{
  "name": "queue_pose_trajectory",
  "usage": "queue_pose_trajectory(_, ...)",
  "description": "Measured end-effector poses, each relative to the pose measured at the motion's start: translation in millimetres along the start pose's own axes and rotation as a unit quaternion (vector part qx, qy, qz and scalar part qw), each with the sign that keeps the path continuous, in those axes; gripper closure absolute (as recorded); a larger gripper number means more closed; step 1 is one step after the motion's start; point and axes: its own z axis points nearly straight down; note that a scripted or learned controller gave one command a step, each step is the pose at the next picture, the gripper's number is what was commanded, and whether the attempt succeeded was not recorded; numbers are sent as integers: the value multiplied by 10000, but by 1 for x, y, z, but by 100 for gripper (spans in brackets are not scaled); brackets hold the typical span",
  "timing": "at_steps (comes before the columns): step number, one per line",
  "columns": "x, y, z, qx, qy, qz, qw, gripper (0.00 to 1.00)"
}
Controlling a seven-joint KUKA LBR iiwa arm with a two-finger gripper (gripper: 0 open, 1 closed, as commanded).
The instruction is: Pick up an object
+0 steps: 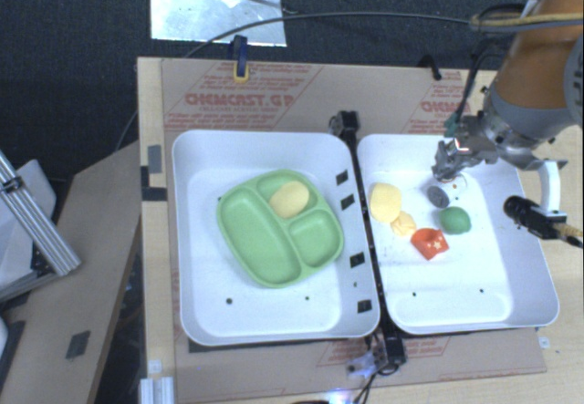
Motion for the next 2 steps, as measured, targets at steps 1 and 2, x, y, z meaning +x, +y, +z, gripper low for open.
queue_pose_trajectory(1, 49, 11, -6, -6, 2, 1, 10000, 100)
queue_pose_trajectory(2, 98, 17, -8, -3, 2, 2, 10000, 100)
